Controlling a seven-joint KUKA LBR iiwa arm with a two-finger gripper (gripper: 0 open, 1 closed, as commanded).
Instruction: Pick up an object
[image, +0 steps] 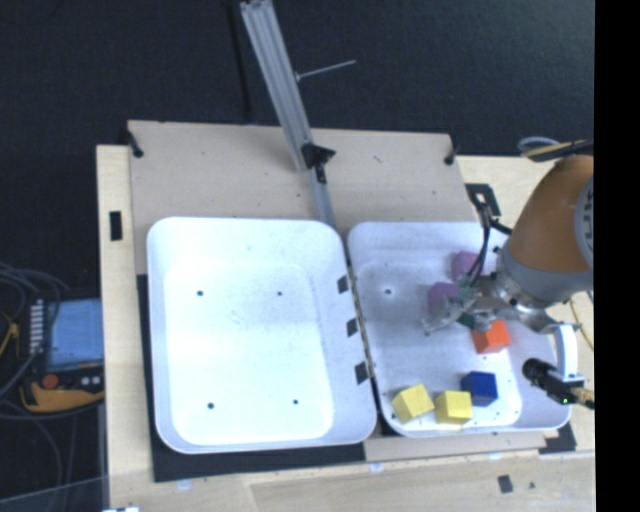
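I see a small orange block (491, 337) lying in the right bin (400, 250), just beside my gripper (462, 312); whether the gripper grasps anything I cannot tell. Two purple pieces (443, 296) sit close by; a blue cube (481, 386) and two yellow blocks (412, 403) lie near the front wall.

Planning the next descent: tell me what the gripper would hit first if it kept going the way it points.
Probably the purple object just ahead of the gripper, though depth is unclear; otherwise the right bin floor.
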